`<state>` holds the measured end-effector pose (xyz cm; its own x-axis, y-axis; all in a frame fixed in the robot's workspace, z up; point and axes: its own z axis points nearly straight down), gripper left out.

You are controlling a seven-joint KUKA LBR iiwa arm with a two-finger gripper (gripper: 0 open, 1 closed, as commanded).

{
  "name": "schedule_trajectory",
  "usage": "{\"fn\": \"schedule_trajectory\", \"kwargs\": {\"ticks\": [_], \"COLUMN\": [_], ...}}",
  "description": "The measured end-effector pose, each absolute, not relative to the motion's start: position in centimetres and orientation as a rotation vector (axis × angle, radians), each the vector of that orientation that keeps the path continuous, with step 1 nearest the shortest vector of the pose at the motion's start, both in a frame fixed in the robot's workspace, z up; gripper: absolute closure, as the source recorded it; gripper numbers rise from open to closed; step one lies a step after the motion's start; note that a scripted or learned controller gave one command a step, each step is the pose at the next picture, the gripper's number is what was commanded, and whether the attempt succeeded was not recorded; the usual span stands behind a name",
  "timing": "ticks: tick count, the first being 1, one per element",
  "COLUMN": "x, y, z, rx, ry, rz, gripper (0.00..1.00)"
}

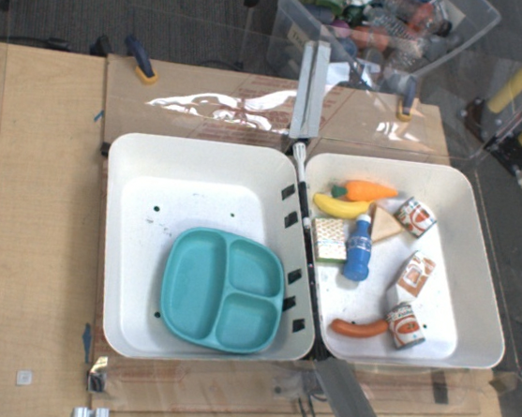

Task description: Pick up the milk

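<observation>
**Claw state unreadable; milk lies in the 3 o'clock bin**

Claw first: whether it is apart or together I cannot tell from my feed.

A pale wooden bench point(23, 221) fills most of the view, its grain matte. Dark carpet-like floor point(173, 3) runs along 12 o'clock. A glossy clear sheet point(217, 103) under the bins throws white glare.

Two shallow white bins with rounded corners and smooth plastic walls sit touching at the centre seam. I see the bin at 9 o'clock point(143, 169) and the bin at 3 o'clock point(476, 305). At 1 o'clock, on the floor, stands a clear tub point(473, 17) of jumbled coloured items.

In the 9 o'clock bin a teal tray point(223, 290), rounded and split into three compartments, lies flat toward 5 o'clock.

In the 3 o'clock bin the milk point(415, 275), which I read as a small white carton with red-brown print, lies tilted at the bin's 3 o'clock. It sits between two printed cans, one at 1 o'clock point(416, 215) and one at 5 o'clock point(405, 324).

A blue bottle point(358, 253) lies near the bin's centre, just beside a pale green box point(331, 240). A tan wedge point(386, 226) touches the bottle's upper end. A yellow banana point(335, 205) and an orange carrot point(372, 191) lie at 11 o'clock. A red sausage point(358, 328) curves at 6 o'clock, touching the lower can.
</observation>
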<state>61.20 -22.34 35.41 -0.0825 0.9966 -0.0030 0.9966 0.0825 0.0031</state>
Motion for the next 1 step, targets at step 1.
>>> {"fn": "schedule_trajectory", "kwargs": {"ticks": [1], "x": [61.21], "y": [-22.25], "z": [35.35], "rx": [2.124], "ry": [2.311], "rz": [-0.001], "gripper": [0.00]}}
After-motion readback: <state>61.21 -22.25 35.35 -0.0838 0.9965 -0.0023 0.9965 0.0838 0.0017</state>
